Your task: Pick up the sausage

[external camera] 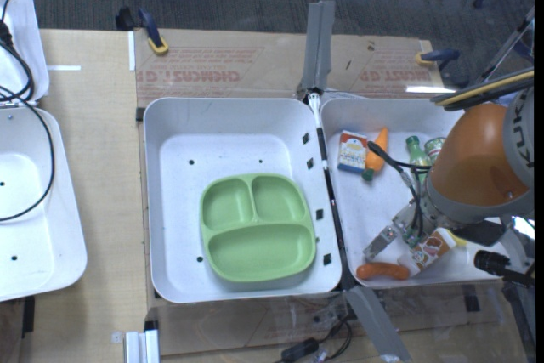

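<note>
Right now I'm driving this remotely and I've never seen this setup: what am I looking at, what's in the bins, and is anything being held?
You have one picture, from a fixed camera above the bench, looking down at a slant. The grey machine with the orange band is the robot arm, reaching in from the picture's right. At its tip is the gripper, low over the right bin.

The left bin holds a green divided plate. The right bin holds a small carton, a carrot, a green bottle and a packet. The sausage lies by the bin's near wall, just below the gripper.

I can't see anything between the jaws; the sausage looks unpicked.
</note>
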Motion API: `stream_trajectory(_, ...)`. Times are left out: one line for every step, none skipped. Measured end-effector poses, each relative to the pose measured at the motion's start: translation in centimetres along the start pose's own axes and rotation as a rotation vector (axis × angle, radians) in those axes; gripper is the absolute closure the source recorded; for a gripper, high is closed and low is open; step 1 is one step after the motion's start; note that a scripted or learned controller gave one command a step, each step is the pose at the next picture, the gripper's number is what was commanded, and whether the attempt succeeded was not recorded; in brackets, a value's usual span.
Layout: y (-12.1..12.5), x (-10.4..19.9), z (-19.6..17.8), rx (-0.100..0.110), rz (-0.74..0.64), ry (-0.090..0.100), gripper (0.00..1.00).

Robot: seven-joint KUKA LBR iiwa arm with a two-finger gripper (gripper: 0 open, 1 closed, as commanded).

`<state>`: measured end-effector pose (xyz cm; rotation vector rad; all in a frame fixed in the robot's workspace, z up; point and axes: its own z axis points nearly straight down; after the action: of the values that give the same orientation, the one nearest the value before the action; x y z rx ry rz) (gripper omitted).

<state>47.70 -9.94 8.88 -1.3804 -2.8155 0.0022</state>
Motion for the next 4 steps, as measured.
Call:
stream_trajectory(0.02,-0.01,-0.02,-0.001,0.034,-0.001,0.00)
stream_trajectory(0.11,0.09,0.00,0.000,-0.083,-0.001,0.00)
stream_trajectory(0.15,0.12,-0.01,0.000,-0.108,-0.001,0.00)
stream_trajectory(0.01,-0.04,-0.02,-0.001,-0.069,-0.002,0.00)
